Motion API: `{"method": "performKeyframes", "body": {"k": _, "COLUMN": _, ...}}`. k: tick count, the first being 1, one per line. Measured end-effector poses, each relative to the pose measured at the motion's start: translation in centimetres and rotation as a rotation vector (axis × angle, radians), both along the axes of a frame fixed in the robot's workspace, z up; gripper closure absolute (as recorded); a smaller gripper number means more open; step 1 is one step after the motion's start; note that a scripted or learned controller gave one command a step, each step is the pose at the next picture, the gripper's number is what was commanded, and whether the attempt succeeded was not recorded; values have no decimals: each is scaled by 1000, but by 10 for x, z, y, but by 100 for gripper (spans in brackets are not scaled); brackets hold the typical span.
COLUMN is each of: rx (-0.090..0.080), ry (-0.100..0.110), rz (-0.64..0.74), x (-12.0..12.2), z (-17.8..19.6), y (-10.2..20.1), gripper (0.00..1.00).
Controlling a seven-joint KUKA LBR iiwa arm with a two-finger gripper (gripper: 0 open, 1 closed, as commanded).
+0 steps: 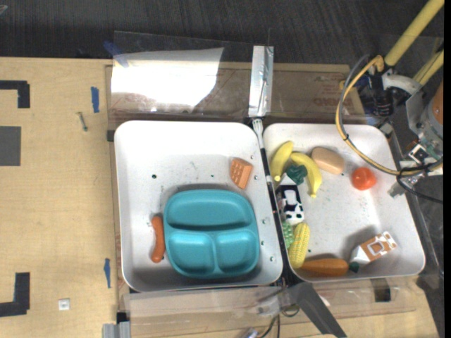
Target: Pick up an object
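1. Hard to read: arm [430, 129] cut off at right edge of view, wrist hardware a dark blur beside the right bin's [405, 210] far right rim. Pincer [412, 171] somewhere in that clutter; open or closed cannot be told, nothing visibly held.
2. Yellow cable loop [352, 118] hanging over the right bin's back corner, partly masking the rim there.
3. Right bin contents, all lying on the floor of the bin: yellow banana [292, 162] near the back left, tan bread-like piece [328, 160] just beside it, red tomato-like ball [363, 179] further right and apart from the rest.
4. Black-and-white cow-like toy [290, 201] against the left wall, small green item [293, 176] touching its back end; identity of the green item unclear.
5. Corn cob [299, 241] near the front left, carrot-like orange piece [325, 266] along the front wall, small white-and-orange carton [375, 248] near the front right, tilted.
6. Left bin [130, 189]: teal divided tray [211, 232] in the front half, orange sausage-like piece [158, 238] just left of it, orange ridged wedge [240, 172] behind it near the right wall.
7. Clear plastic sheet [169, 79] behind the left bin glaring white, detail washed out.
8. Brown tabletop [49, 189] left of the bins, with black markings.
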State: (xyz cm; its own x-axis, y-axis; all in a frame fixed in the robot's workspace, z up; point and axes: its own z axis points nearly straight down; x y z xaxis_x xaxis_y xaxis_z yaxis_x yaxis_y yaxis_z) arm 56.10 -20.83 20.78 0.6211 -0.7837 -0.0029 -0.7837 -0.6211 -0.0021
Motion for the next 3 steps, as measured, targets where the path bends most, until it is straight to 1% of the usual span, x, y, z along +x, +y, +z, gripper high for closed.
{"method": "performKeyframes", "body": {"k": 1, "rx": 0, "ry": -3, "rz": 240, "x": 14, "z": -17, "y": 0, "gripper": 100}}
{"method": "performKeyframes", "body": {"k": 2, "rx": -3, "ry": -9, "rz": 565, "x": 33, "z": 44, "y": -4, "gripper": 100}}
{"method": "performKeyframes", "body": {"k": 3, "rx": 1, "ry": -14, "rz": 568, "x": 35, "z": 53, "y": 0, "gripper": 100}}
